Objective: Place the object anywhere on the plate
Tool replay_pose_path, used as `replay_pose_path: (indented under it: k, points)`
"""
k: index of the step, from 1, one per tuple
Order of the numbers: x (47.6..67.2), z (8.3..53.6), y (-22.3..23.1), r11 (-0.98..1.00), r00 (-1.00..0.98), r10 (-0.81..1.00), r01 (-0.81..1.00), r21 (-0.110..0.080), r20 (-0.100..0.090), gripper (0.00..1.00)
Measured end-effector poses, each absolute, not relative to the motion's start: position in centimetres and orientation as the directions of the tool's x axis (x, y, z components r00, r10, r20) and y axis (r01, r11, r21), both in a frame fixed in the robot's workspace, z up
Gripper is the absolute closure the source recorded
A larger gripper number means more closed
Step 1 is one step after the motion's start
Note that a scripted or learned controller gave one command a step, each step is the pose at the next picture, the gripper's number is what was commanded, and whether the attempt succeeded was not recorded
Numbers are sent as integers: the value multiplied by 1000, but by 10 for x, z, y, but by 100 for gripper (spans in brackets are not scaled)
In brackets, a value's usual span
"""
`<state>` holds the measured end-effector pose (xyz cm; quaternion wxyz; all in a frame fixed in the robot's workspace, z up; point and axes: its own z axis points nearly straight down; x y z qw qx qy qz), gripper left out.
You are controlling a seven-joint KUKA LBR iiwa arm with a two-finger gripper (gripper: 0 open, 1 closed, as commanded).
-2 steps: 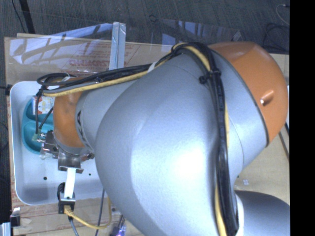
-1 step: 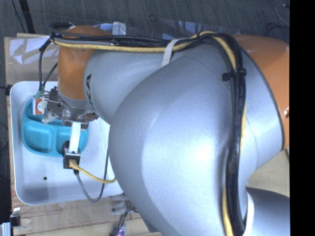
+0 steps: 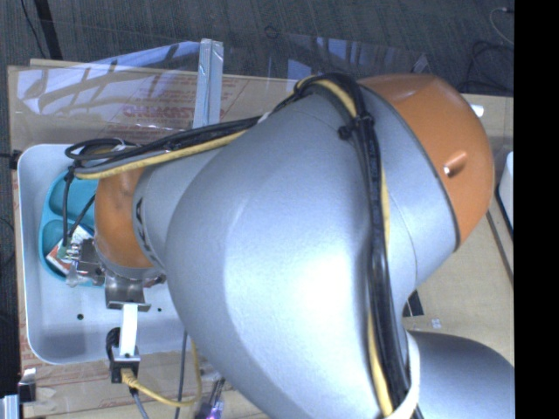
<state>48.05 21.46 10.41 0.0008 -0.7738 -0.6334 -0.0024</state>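
The blue plate (image 3: 58, 209) lies at the left end of the left white bin (image 3: 44, 321), mostly covered by my arm. My gripper (image 3: 80, 264) hangs below the orange wrist band (image 3: 118, 225), right over the plate's near edge. A small red and white thing (image 3: 62, 253) shows beside the gripper on the plate's rim; whether it is held or resting is hidden.
My grey arm (image 3: 297, 260) covers most of both bins. A yellow and black cable (image 3: 175, 142) runs along it to the wrist. A white bracket (image 3: 127, 330) with a cable end hangs over the bin's front wall. A clear panel (image 3: 131, 85) stands behind the bins.
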Motion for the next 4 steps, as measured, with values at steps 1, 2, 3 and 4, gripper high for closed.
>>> replay_pose_path:
  k: [1, 2, 3, 4]
  points:
    - [483, 118, 217, -190, 190, 982, 982, 8, 11, 100]
    - [526, 210, 140, 257, -257, 966, 966, -2, -1, 100]
    - [578, 225, 98, 343, -343, 939, 939, -2, 1, 100]
    - [578, 224, 98, 343, -343, 939, 939, -2, 1, 0]
